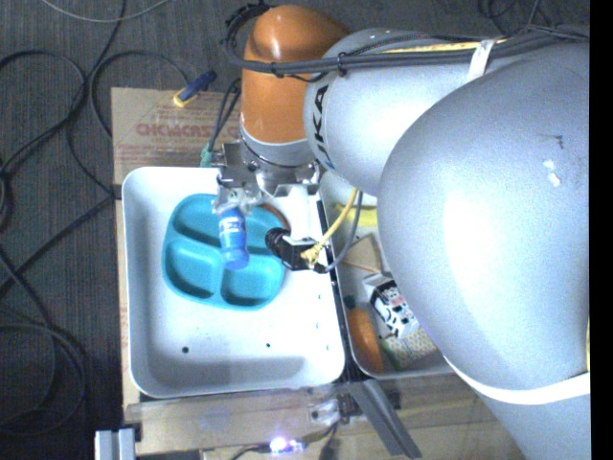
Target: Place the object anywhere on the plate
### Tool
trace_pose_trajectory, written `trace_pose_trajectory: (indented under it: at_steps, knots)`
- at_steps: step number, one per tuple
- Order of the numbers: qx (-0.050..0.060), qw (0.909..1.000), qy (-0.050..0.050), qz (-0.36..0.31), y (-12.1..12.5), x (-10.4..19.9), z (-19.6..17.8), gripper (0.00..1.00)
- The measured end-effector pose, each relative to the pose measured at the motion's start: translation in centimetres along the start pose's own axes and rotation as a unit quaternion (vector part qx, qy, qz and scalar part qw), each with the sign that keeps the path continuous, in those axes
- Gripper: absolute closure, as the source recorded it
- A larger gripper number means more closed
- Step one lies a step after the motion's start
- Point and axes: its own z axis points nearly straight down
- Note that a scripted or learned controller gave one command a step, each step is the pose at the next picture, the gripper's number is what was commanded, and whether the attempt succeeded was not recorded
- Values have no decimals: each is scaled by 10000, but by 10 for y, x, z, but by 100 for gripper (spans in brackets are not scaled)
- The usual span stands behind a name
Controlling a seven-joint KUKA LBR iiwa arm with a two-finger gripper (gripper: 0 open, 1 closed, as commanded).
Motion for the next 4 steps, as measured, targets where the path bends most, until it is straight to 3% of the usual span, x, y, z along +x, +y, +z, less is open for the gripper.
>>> trace_pose_trajectory:
  at_steps: [1,2,3,4]
  knots:
    - [-3,9994,-7,-335,1,-46,-1,100]
    - [3,9995,2,-328,-9,10,6,100]
    - [-5,9958,-4,-915,-33,47,-6,100]
    - [-14,9871,-14,-1598,-28,42,-48,100]
